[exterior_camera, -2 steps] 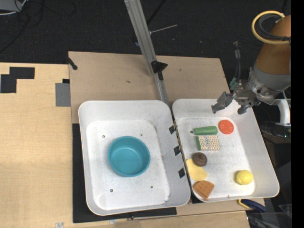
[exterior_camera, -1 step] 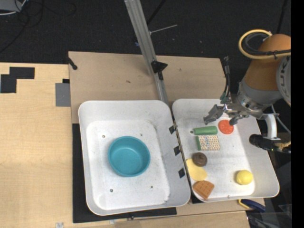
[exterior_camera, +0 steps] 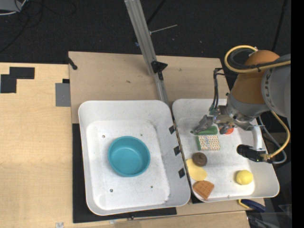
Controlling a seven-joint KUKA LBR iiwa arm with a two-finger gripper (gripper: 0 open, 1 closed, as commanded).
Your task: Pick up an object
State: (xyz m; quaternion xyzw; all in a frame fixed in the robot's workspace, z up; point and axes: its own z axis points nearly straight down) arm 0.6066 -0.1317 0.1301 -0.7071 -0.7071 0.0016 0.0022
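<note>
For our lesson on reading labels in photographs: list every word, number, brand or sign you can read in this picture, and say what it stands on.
No text can be read anywhere.
The patterned card in the right bin, just below the gripper, carries a grid of small marks, too small and blurred to read.
The blue bowl, yellow ball and waffle piece show no lettering.
</note>
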